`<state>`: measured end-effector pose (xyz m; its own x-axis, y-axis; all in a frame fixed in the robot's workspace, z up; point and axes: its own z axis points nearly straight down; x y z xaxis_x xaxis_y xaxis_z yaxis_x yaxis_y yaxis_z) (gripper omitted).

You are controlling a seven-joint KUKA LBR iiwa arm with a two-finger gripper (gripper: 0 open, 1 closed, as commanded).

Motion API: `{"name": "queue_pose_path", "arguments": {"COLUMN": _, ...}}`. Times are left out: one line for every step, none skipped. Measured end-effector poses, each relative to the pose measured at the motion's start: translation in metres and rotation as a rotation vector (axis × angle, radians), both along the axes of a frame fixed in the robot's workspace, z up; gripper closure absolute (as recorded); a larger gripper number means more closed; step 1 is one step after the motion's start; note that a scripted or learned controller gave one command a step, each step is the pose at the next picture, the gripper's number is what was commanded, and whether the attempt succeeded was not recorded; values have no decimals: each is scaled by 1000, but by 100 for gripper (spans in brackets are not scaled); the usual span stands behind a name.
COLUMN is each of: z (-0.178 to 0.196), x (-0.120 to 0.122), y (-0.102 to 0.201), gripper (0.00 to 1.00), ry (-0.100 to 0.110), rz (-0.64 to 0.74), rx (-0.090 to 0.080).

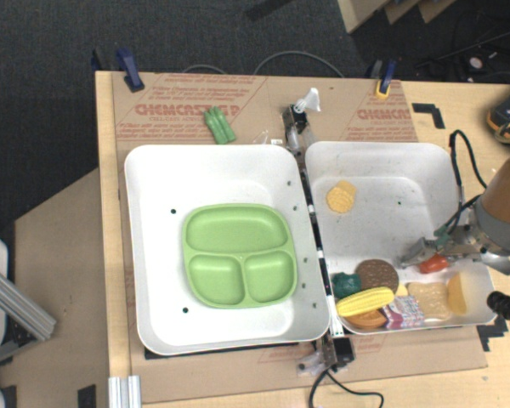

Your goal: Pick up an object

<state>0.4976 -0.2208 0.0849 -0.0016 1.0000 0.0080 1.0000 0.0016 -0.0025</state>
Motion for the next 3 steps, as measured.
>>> {"name": "queue_pose_path", "arguments": {"z": 10, "x": 1, "y": -2, "gripper": 100, "ry": -4, "rz": -1, "rx": -8}}
{"name": "queue_pose_path", "arguments": {"z": 25, "x": 52, "y": 79, "gripper": 100, "ry": -8, "rz": 8, "rx": -7}}
{"name": "queue_pose_path", "arguments": {"z": 105, "x": 50, "y": 176, "gripper": 100, "ry": -11, "rz": 10, "rx": -4}}
